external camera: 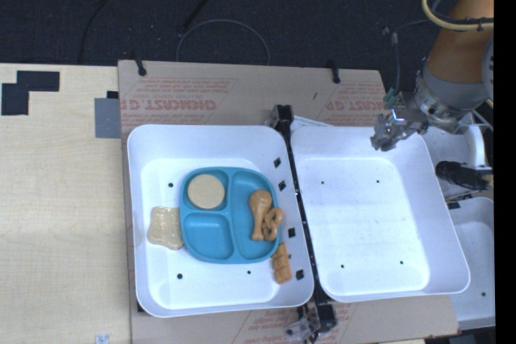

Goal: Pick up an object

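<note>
Below the gripper (393, 130), whose state I cannot tell, lies the right bin (379, 286). Farther to its left, the left bin (153, 149) holds a blue tray (211, 242) bearing a tan disc (205, 191) and pretzel-like pieces (264, 215).

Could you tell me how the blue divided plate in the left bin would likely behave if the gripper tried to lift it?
The blue divided plate looks like rigid moulded plastic, so probably stiff and light. Its low rim offers little to pinch, so it may slip or tilt. The round cracker and pretzel would likely slide.
</note>
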{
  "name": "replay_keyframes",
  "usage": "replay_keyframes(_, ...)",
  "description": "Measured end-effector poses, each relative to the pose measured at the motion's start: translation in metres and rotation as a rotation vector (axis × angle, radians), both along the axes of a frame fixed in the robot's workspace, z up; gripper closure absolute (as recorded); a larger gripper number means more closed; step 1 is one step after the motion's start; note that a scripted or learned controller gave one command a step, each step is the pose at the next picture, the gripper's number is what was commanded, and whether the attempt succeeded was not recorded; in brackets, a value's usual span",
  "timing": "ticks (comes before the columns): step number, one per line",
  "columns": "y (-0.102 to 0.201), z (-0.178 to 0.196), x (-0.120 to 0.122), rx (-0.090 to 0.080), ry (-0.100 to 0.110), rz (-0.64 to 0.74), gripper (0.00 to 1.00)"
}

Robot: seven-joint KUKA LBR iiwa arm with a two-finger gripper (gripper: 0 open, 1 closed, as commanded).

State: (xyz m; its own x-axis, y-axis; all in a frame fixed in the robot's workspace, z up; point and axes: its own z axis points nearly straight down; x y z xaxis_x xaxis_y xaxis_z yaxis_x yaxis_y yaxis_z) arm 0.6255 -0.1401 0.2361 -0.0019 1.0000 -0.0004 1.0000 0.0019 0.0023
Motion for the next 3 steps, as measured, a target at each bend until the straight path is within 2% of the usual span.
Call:
replay_keyframes(1, -0.001, 0.052, 0.000, 0.000, 0.000, 0.000, 1.00)
replay_keyframes(3, 0.108, 0.018, -0.014, 0.002, 0.008, 0.001, 1.00)
